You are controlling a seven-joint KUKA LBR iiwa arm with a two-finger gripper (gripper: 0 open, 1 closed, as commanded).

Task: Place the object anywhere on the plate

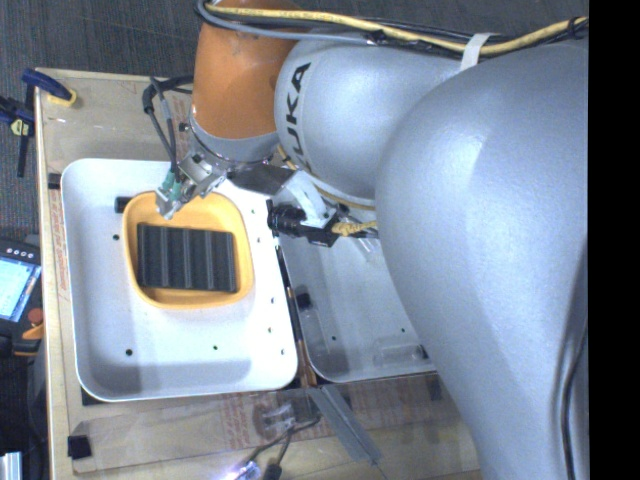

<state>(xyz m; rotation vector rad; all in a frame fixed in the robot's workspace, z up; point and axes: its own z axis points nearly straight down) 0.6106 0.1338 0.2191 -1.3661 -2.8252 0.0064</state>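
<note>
Nearest, along the front strip of the wooden bench [150, 428]: a loose tangle of cables [275, 420].

Just beyond, side by side: the left bin [100, 348], white and shallow, in plain view, and the right bin [350, 348], largely covered by the bulk of the arm [470, 218] coming in from the right.

In the far half of the left bin: a yellow plate [190, 300] with rounded corners, flat on the bin floor.

On the plate, well within its rim: the dark ridged object [190, 258], lying flat, with long grooves running near to far. Touching the plate and nothing else.

At the plate's far left corner, just above its rim: the gripper [170, 200], pointing down and to the left, close to the object's far edge but apart from it. Impossible to tell how wide it stands or whether anything sits in it; too small and too blurred.

Farther still: the orange band [235, 68] above the wrist, with a yellow-and-black cable [400, 38] draped over it.

At the far left corner of the bench: a blue clamp [55, 90].
</note>
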